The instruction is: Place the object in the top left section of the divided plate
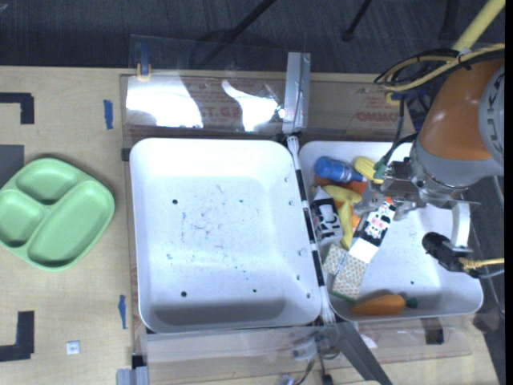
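Observation:
The green divided plate (54, 213) lies on the wooden bench at the far left, outside both bins, with two small sections on its upper side and one long section below. My gripper (390, 201) hangs low over the right bin (449, 291), at the edge of a pile of small objects. Directly under it lies a slim white box with black spots (371, 233), tilted. The arm's body hides whether the gripper touches that box.
The right bin's pile holds a blue bottle (331, 168), yellow banana-like pieces (346, 200), a black-and-white pack (325, 218), a patterned packet (348, 276) and an orange carrot (381, 303). The left bin (216, 231) lies between the pile and the plate.

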`<state>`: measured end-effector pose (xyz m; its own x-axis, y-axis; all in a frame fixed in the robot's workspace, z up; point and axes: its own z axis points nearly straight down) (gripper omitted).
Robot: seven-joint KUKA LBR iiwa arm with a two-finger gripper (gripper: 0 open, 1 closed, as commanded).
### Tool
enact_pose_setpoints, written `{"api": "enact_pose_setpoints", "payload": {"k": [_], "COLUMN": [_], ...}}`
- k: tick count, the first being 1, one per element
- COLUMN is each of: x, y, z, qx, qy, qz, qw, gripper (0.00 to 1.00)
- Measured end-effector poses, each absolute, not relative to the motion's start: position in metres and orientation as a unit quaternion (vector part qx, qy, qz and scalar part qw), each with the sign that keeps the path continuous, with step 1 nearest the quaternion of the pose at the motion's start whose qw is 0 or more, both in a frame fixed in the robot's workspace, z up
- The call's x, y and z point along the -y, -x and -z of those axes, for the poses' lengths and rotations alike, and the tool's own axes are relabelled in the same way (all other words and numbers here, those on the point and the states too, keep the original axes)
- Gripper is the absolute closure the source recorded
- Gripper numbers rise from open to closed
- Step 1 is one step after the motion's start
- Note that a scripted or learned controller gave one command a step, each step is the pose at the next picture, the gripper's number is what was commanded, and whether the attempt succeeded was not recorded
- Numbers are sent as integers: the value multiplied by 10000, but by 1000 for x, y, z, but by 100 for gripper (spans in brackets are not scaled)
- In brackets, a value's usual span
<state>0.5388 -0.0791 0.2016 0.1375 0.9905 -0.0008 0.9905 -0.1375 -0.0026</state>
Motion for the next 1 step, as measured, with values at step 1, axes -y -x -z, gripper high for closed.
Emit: {"api": "enact_pose_setpoints", "payload": {"k": [1], "x": [-19], "y": [-487], "z": [-184], "qx": [6466], "qy": [7628], "qz": [-9], "qw": [15], "gripper": [100]}}
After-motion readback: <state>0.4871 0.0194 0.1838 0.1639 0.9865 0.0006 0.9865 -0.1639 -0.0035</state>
